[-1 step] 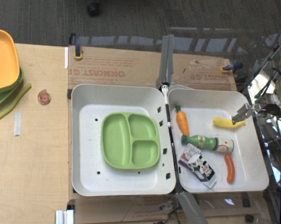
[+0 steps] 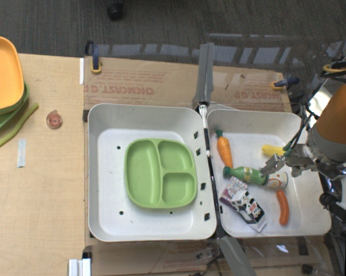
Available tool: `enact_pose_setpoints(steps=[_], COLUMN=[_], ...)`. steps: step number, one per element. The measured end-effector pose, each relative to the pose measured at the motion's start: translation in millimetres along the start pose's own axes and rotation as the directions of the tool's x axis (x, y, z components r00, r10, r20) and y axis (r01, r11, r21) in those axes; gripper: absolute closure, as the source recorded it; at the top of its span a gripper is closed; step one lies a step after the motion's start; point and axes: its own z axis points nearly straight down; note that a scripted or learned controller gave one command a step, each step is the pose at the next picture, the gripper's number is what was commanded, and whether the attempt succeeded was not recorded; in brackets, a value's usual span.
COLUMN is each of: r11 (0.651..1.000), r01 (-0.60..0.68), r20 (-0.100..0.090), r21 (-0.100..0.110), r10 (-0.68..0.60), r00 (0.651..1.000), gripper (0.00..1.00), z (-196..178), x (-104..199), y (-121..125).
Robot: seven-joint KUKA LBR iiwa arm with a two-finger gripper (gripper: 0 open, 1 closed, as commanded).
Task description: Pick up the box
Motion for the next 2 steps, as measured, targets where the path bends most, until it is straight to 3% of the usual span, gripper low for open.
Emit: enact_pose_setpoints(steps=[1, 2], r11=[1.0, 0.98], r01=[-0.003, 0.2], r20=[0.001, 0.0], r21=[0.001, -0.001], r10=[0.003, -0.2], r00=[1.0, 0.98], gripper=[1.0, 1.0], z=[-8, 54], x=[-1, 48], y=[0, 24])
